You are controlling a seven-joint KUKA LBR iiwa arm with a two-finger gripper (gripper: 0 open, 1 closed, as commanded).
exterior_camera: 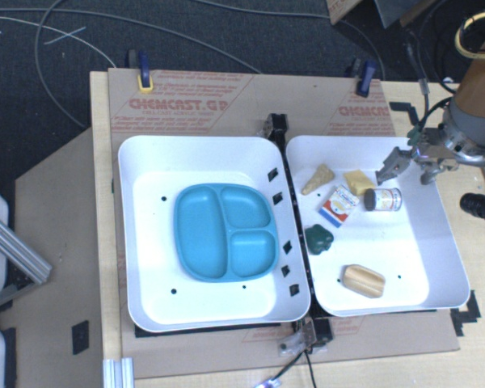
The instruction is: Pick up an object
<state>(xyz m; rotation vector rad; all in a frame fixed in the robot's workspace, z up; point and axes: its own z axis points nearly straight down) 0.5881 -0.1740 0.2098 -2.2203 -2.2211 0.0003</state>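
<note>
Objects for the picking lie scattered across the right bin (pixel 436 241), the one nearer the worktop's right edge. Up near that bin's far side sits a tan wedge (pixel 318 179), and just beside it a yellow block (pixel 356 181). A small white carton with red and blue print (pixel 338 205) lies touching or nearly touching the yellow block, and a little jar with a dark cap (pixel 382 200) lies on its side right next to them. Towards the bin's left wall there is a dark green lump (pixel 318 238), and closer to the worktop's near edge a tan, bread-like roll (pixel 363 280) lies on its own, well apart from the cluster.

Over to the end effector (pixel 411 162) now: it hangs over the far right part of the right bin, just above and beside the jar, fingers spread apart with nothing between them. One finger (pixel 390 166) points down towards the yellow block and jar; whether it touches either is hard to tell from this angle.

Across in the left bin (pixel 137 241), a blue divided plate (pixel 225 231) lies flat in the middle. The worktop (pixel 226 103) itself is a printed brown board, with two blue clamps (pixel 145 78) at its far edge.
</note>
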